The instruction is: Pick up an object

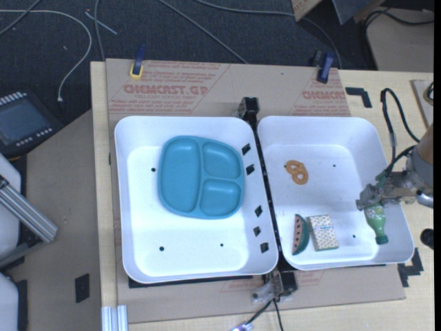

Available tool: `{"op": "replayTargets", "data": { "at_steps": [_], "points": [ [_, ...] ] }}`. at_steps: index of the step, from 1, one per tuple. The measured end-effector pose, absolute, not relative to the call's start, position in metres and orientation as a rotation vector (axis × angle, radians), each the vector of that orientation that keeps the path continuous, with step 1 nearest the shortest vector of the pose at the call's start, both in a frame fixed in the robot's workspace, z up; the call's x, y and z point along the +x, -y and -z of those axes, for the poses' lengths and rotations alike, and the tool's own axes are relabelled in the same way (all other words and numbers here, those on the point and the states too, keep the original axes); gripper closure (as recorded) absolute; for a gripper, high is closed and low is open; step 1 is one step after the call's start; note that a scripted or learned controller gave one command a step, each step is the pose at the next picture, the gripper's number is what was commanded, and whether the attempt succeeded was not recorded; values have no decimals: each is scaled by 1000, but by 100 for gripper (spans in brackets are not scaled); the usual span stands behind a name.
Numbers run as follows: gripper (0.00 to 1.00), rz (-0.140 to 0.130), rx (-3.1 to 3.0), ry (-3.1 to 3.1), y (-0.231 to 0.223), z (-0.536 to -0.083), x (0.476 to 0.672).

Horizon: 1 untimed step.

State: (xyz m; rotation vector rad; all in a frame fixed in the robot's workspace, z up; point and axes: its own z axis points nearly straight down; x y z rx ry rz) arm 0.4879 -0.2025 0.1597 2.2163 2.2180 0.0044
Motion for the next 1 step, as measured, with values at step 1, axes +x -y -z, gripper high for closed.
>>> {"op": "replayTargets", "data": {
  "at_steps": [1],
  "points": [
    [100, -5, 2215, -2218, 203, -214, 490]
  ]
}}
